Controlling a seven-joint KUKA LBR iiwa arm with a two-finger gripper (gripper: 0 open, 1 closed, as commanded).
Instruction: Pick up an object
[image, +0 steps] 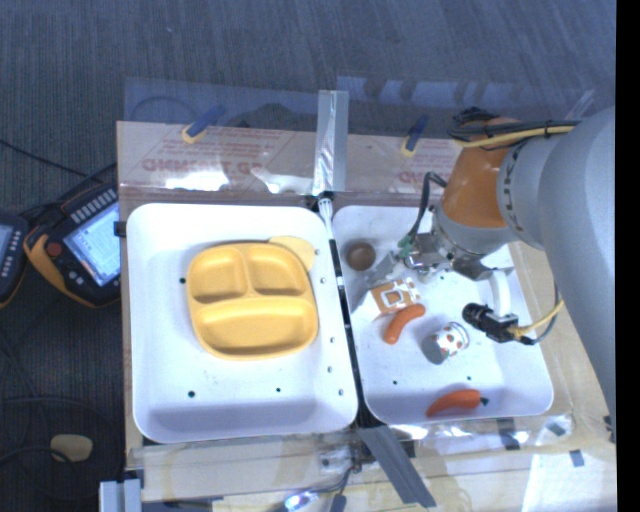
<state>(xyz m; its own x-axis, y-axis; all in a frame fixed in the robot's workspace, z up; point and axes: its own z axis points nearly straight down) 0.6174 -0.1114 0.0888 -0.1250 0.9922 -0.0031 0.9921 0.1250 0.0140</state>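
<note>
1. Right now my gripper (418, 252) sits low in the right bin (520, 390), near its back-left part. Can't tell how far my fingers are spread or whether anything is in them; the wrist hardware blocks that.
2. Nearest candidate: the small orange-and-white block (394, 296), just beside the fingers, toward the front of the bin and slightly left. Boxy, printed faces, looks rigid.
3. Just in front of it lies the orange sausage-shaped toy (403, 323), almost touching the block. Its long axis runs diagonal, low-left to high-right. Smooth, rounded, likely plastic; I'd close across the short width.
4. The brown round piece (360, 256) sits left of the fingers, by the divider wall. Small, dull, ball-like; could roll.
5. The white cup-like item with red spots (449, 341) lies further front-right, apart from the sausage. Looks tipped on its side, hard, glossy.
6. The red-orange elongated toy (456, 402) rests near the front wall, long axis roughly left-right, well apart from the fingers.
7. The black cylindrical part (490, 320) with a cable looks like rig gear, not a target.
8. The left bin (160, 400) holds a yellow divided tray (252, 300): smooth moulded plastic, wide, poor for a pinch.
9. My judgement: block is the shortest move, a short shift forward and down.
</note>
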